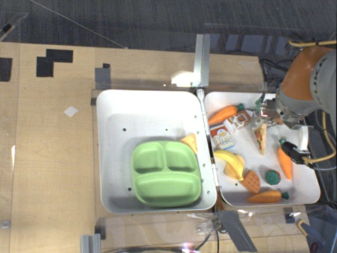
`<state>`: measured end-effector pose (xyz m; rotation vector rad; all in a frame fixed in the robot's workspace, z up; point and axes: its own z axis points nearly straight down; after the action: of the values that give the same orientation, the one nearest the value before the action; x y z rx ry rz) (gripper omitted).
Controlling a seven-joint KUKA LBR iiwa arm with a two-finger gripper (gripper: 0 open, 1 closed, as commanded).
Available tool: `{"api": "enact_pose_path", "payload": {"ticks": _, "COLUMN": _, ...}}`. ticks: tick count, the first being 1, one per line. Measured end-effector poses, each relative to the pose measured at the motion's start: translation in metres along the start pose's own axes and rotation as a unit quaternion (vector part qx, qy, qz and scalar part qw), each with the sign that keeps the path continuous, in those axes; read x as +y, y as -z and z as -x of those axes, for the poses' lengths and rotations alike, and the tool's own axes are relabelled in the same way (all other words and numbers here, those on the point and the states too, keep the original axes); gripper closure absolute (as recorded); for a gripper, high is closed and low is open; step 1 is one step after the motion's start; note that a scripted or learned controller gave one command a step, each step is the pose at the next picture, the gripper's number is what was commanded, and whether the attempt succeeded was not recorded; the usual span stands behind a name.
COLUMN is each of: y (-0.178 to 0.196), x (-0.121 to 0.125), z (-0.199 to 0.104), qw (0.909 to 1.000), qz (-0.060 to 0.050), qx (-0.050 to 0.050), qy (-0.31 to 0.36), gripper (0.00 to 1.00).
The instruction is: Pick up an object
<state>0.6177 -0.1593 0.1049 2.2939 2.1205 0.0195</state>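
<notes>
We see the gripper (261, 119) low in the right bin (310, 194), above a pizza slice (261, 139); its opening we cannot tell.

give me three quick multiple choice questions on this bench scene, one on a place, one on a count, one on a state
1. Where does the green plastic divided tray lie?
A. left white bin
B. right white bin
C. on the wooden bench outside the bins

2. How many orange toy carrots are in the right white bin?
A. one
B. three
C. five

3. How does the yellow toy banana rest?
A. hanging from the end effector
B. lying on the bin floor
C. on the green tray

Answers: 1 A, the tray fills the left white bin's lower half. 2 B, carrots at top, right and bottom. 3 B, it lies flat among the toys.
</notes>
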Motion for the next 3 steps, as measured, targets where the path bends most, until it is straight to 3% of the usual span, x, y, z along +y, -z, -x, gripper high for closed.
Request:
{"api": "enact_pose_path", "payload": {"ticks": 1, "y": 0.092, "x": 0.004, "z": -0.054, "qw": 0.9958, "qz": -0.007, "qx": 0.002, "qy": 0.091, "gripper": 1.0}}
{"api": "enact_pose_path", "payload": {"ticks": 2, "y": 0.092, "x": 0.004, "z": -0.054, "qw": 0.9958, "qz": -0.007, "qx": 0.002, "qy": 0.091, "gripper": 0.0}}
{"api": "enact_pose_path", "payload": {"ticks": 3, "y": 0.085, "x": -0.007, "z": -0.068, "qw": 0.9973, "qz": -0.009, "qx": 0.001, "qy": -0.073, "gripper": 0.0}}
